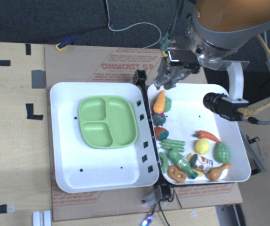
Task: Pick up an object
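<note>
My gripper (166, 82) hangs over the far left corner of the right bin (191, 108), under the grey wrist with the orange band. Just below it, an orange carrot (159, 101) with a green top lies against the bin's left wall, its tip pointing up at the gripper. The view does not show whether the two touch. Along that wall lie a teal and red toy (159, 119) and a red-orange piece (162, 133). Towards the near right lie a yellow lemon (202, 146) and a red chili (208, 135).
The left bin (64, 140) holds a green divided plate (108, 121). Several more toy foods crowd the right bin's near edge: green beans (172, 144), a bottle (182, 164), a can (204, 163), a drumstick (218, 172). A black fixture (219, 105) juts in at the right.
</note>
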Available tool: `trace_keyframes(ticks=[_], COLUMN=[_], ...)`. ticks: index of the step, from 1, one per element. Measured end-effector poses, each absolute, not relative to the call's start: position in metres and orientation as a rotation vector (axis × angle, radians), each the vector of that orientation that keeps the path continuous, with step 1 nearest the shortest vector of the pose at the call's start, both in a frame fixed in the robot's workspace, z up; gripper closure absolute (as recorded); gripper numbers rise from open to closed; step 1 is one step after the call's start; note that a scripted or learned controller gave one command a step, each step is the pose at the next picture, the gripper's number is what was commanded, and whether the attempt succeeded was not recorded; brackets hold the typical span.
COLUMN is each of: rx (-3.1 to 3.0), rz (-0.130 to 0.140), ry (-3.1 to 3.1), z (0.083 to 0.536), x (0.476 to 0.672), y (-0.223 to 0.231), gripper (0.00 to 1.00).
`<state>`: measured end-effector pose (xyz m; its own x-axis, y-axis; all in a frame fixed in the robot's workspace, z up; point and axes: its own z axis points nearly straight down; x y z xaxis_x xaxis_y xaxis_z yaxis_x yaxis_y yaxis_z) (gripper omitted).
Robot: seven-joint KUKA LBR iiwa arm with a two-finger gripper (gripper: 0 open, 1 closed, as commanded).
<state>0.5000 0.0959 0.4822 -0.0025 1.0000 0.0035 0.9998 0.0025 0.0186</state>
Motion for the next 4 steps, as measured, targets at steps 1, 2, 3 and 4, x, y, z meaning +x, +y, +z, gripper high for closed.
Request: trace_keyframes(ticks=[1, 2, 3, 4], rx=[2.232, 2.211, 2.217, 2.209], rz=[-0.023, 0.004, 0.012, 0.013], ry=[2.221, 2.232, 2.217, 2.229], z=[0.324, 0.371, 0.464, 0.539], x=[0.532, 0.522, 0.527, 0.550], y=[0.046, 0.120, 0.086, 0.162], gripper=[1.00, 1.00, 1.00, 1.00])
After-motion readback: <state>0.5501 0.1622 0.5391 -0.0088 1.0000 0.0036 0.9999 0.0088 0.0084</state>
